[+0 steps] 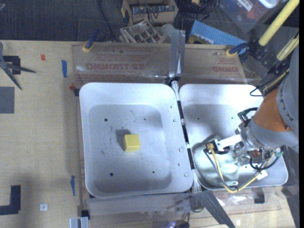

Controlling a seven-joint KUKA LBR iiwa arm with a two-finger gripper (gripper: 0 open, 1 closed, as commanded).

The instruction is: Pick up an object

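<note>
Arm: grey, rounded links, over the right rim of the right bin. An orange band encircles the segment above the wrist. Gripper: pale metal, thin dark cables looped beside it, above that bin's floor.
</note>
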